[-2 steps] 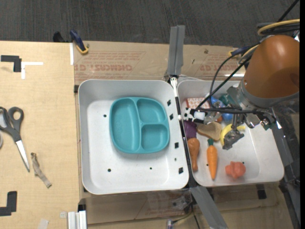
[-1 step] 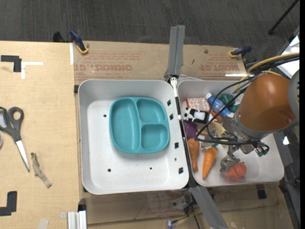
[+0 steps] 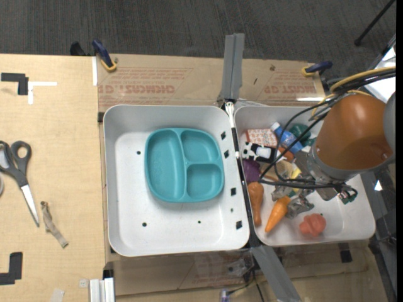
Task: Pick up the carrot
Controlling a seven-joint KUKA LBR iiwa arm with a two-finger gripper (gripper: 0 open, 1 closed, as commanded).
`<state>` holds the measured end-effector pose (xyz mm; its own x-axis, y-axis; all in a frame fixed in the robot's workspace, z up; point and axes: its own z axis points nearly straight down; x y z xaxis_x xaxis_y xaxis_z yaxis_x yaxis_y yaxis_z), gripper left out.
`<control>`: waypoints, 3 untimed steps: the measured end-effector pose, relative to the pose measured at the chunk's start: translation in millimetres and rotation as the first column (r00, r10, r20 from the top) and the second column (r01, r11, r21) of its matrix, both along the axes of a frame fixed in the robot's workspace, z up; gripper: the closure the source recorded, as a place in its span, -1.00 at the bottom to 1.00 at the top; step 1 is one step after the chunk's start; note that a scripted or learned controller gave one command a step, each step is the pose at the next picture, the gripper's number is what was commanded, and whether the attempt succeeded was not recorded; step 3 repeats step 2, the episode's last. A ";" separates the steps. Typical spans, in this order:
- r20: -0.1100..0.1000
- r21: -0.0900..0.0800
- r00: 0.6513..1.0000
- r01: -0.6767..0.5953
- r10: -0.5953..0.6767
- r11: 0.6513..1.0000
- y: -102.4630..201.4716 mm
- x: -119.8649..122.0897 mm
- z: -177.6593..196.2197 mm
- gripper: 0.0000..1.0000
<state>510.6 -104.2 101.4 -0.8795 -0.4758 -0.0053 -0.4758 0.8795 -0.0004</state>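
Bench (image 3: pixel 50 168) spans the whole view, tan surface well to the left of the end effector, with cardboard under the bins. Left bin (image 3: pixel 119 187) sits well left of the end effector and carries a teal divided plate (image 3: pixel 185 165) lying flat near its middle. Right bin (image 3: pixel 356 222) is directly under the end effector. Arm (image 3: pixel 352 134) comes in from the right, orange band sitting above and right of the end effector. End effector (image 3: pixel 295 197) is low in the right bin, partly behind cables and its own hardware; cannot tell its finger state from this angle. Carrot (image 3: pixel 277 214) lies just left of and below the end effector, tilted, tip pointing down-left, thick end up against the end effector hardware; cannot tell if it is touching or gripped. A brown elongated item (image 3: pixel 255 200) lies left of the carrot, near the bin's left wall. A red-pink lumpy item (image 3: pixel 312 225) sits just below-right of the end effector. A clutter of small packages (image 3: pixel 261 137) and a purple item (image 3: pixel 250 167) sit above-left of it. Scissors (image 3: pixel 19 168) lie far left on the bench, near the edge.
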 end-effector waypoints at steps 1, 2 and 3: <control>-0.001 0.000 0.962 0.274 -0.274 0.962 56.4 -16.8 90.6 1.00; -0.003 -0.001 0.927 0.375 -0.375 0.927 137.8 -14.9 90.2 1.00; -0.003 -0.001 0.927 0.375 -0.375 0.927 137.8 -14.9 90.2 1.00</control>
